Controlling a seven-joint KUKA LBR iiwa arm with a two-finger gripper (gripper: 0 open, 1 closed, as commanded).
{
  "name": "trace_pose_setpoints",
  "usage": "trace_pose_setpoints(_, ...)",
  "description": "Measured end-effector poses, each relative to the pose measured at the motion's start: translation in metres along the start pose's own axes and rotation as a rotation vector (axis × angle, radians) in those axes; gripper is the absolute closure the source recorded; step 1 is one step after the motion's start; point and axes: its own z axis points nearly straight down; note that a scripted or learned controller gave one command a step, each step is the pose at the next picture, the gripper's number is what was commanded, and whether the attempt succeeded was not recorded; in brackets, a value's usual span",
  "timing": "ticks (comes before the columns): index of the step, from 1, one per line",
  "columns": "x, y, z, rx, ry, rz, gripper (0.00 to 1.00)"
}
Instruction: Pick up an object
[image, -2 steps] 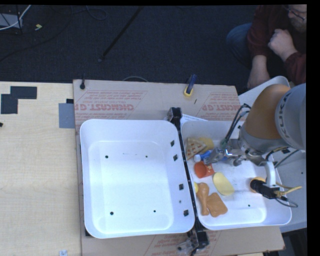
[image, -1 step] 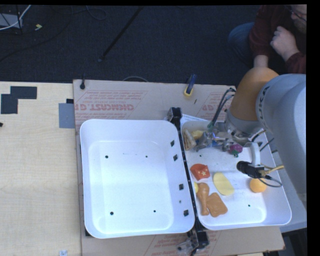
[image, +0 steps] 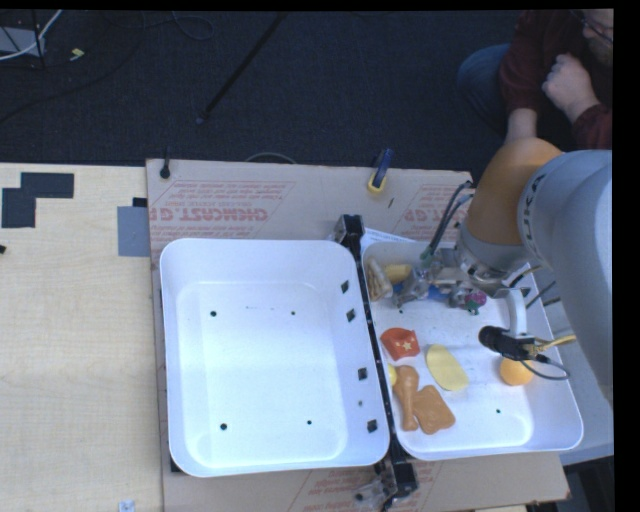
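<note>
- While the arm (image: 560, 230) reaches in from 3 o'clock, the hand (image: 440, 283) sits low over the 12 o'clock end of the right bin (image: 560, 425); whether it is spread or closed cannot be told, and nothing is seen held in it.
- Task status: judged not yet done, since every candidate lies on the bin floor. These are the red piece (image: 400, 343) near centre, the yellow oval (image: 446, 367) just beside it at 4 o'clock, the tan pieces (image: 420, 402) at 6 o'clock, the orange ball (image: 516, 372) at 3 o'clock, and small pale items (image: 385, 276) touching or just beside the hand.
- Remaining: closing on one item and lifting it.
- The left bin (image: 260, 350) takes no part here.
- Writing: red print on the cardboard (image: 230, 200) over the tabletop, upside down, too blurred to read.
</note>
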Motion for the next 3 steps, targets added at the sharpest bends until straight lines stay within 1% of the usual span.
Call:
trace_pose_setpoints(1,-0.058,0.004,-0.031,-0.004,0.003,-0.001,0.0)
trace_pose_setpoints(2,0.011,0.005,-0.014,-0.012,-0.006,0.006,0.0)
trace_pose_setpoints(3,-0.042,0.003,0.0,-0.002,-0.002,0.002,0.0)
